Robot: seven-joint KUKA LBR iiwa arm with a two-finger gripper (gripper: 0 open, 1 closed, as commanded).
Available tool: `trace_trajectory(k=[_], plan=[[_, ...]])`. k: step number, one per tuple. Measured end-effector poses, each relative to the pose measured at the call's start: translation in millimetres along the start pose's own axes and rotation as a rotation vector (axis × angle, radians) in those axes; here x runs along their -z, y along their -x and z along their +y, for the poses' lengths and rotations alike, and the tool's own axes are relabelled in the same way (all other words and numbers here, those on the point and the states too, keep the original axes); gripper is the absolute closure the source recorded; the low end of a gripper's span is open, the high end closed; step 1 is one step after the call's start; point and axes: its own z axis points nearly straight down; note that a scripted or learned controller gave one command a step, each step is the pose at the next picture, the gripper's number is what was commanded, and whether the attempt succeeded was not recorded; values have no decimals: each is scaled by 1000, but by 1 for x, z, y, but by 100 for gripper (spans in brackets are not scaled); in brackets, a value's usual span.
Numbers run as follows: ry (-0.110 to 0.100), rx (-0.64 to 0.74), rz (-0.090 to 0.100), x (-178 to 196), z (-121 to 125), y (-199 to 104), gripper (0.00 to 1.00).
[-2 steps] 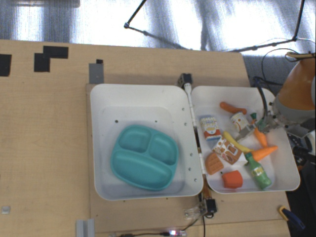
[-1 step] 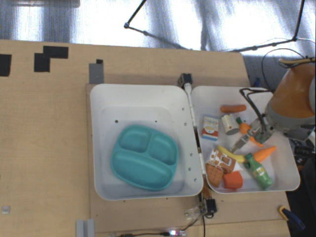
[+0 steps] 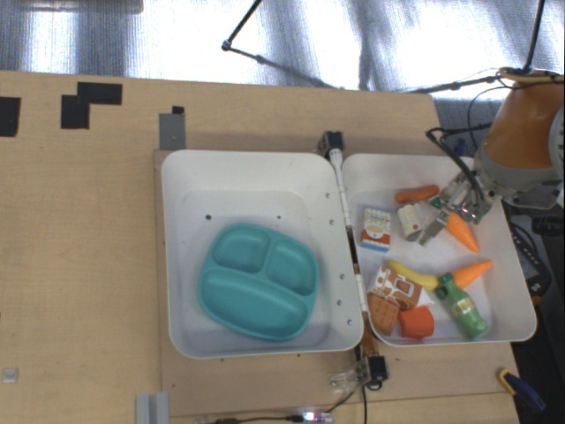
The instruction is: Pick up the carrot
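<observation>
The carrot (image 3: pixel 462 231) lies near the right bin's (image 3: pixel 526 325) right edge, its long axis slanting down-right. The pincer (image 3: pixel 452 212) hangs touching its upper-left end, prongs apart, not clamped on it.

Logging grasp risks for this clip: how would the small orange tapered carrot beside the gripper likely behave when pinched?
The small orange tapered carrot looks like smooth moulded plastic, so probably stiff, light and a bit slippery. Its cone shape may let it squirt from the gripper or roll in an arc on the right white bin.
</observation>
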Motion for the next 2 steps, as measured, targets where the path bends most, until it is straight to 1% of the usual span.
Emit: trace_trajectory(k=[1,2], plan=[[2,-3,0,7,1,1,100],[8,123,-23,-16,-43,-16,100]])
